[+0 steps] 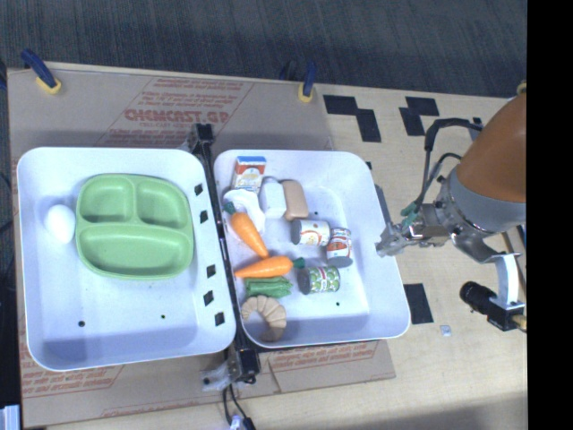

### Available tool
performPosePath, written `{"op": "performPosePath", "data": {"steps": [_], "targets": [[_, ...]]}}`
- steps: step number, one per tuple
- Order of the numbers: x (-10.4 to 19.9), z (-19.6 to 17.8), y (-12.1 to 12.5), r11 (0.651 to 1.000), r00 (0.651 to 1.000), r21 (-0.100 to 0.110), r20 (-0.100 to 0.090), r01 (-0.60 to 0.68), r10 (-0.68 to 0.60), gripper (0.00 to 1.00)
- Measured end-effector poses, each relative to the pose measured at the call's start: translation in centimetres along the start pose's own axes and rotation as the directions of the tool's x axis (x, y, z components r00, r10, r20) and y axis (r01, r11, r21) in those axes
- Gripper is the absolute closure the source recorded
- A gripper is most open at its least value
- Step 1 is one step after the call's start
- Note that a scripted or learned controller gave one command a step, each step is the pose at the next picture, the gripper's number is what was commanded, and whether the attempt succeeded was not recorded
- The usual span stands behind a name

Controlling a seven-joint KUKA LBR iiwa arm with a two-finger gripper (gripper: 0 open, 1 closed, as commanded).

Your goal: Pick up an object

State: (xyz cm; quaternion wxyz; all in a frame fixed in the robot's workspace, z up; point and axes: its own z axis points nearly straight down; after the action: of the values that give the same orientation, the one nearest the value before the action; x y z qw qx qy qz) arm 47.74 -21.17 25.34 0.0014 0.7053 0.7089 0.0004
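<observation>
On the far left, in the left bin [36, 330], a white egg [59, 223] lies against the left wall, just beside a green divided plate [134, 224] that takes up most of that bin's floor.

The right bin [387, 307] holds everything worth picking. Along its left side two carrots lie at a slant: the upper carrot [246, 231] points down and right, and the lower carrot [265, 267] runs nearly level, left to right. Below it sits a green pod-like piece [269, 287], and nearest the camera a croissant [265, 313]. At the far end stands a small carton [250, 173], with a brown bread-like piece [295, 200] just beside it. Toward the middle right sit three small cans: a pale can [312, 234], a red-labelled can [338, 244] and a green-labelled can [320, 279].

The hand [391, 240] hovers over the right rim of the right bin, carrying nothing; whether its tips stand wide or narrow I cannot tell at this size. All candidates lie to its left. The red-labelled can is nearest, just left of the tips, with the green-labelled can a little nearer the camera. I judge the coming move to be a short leftward reach and descent.
</observation>
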Motion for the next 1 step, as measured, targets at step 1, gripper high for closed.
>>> {"op": "performPosePath", "data": {"steps": [1], "targets": [[2.77, 2.1, -0.03, 1.0, 1.0, 0.004, -0.001, 0.002, -0.002, 1.0]]}}
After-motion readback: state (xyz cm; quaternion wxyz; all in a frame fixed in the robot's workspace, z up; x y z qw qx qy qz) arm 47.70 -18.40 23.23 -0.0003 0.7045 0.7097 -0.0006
